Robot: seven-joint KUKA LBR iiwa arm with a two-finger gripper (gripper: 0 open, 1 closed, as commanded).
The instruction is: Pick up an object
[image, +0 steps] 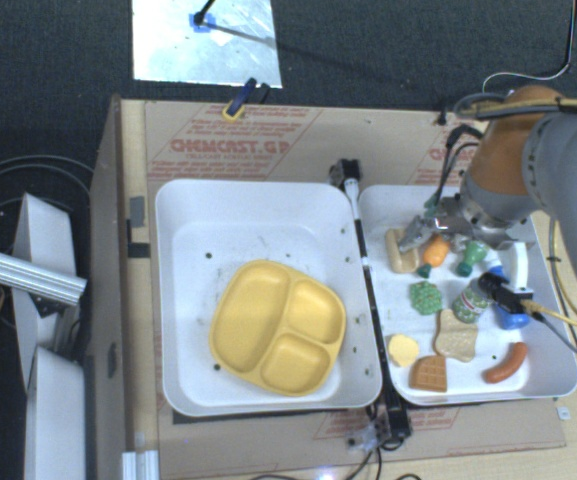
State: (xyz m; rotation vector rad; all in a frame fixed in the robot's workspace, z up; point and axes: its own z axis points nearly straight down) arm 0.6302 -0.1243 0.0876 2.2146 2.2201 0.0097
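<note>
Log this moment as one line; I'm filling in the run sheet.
arm: over right bin | end effector: low, beside orange piece | grasp: unclear | left bin: yellow tray

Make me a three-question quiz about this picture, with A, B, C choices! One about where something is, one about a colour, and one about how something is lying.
1. Where is the yellow tray?
A. In the left bin
B. In the right bin
C. On the floor

2. What colour is the band on the robot arm?
A. Blue
B. Orange
C. Pink

3. Which way up does the yellow tray lie?
A. On its edge
B. Upside down
C. Flat, compartments facing up

Answers:
1. A, it sits alone in the left bin.
2. B, an orange band shows above the wrist.
3. C, its three hollows are open to the camera.
</note>
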